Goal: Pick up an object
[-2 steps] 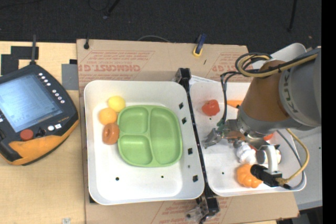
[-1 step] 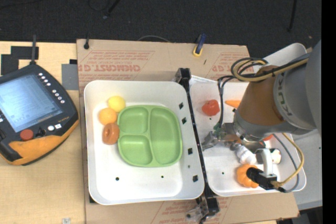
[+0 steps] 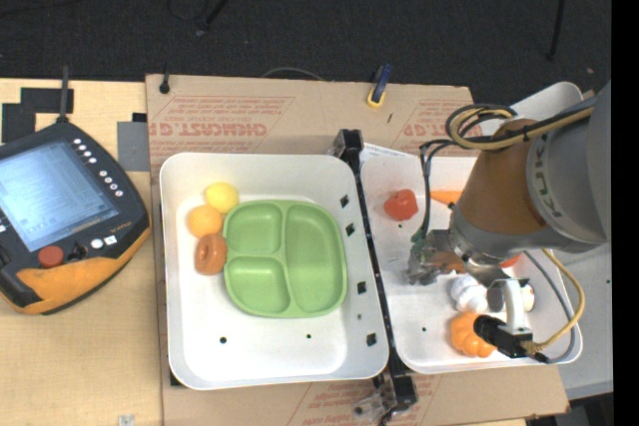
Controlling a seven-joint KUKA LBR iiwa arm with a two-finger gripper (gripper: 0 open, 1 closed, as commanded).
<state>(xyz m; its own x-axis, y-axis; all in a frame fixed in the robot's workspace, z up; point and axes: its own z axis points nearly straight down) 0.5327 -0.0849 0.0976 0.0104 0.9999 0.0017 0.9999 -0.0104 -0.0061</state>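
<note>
My gripper (image 3: 423, 266) is down in the right bin (image 3: 419, 346), near its middle, below the grey arm with the orange band. A red object (image 3: 401, 205) lies up and left of it, apart from it. A white object (image 3: 465, 292) sits just right of the gripper, and an orange object (image 3: 467, 334) lies below that near the bin's front. An orange carrot-like piece (image 3: 444, 198) pokes out from behind the arm.
The left bin (image 3: 250, 359) holds a green divided plate (image 3: 285, 256), with a yellow lemon (image 3: 221, 197), an orange fruit (image 3: 204, 219) and a brown doughnut (image 3: 210, 254) along its left side. A teach pendant (image 3: 60, 214) lies left of the bins.
</note>
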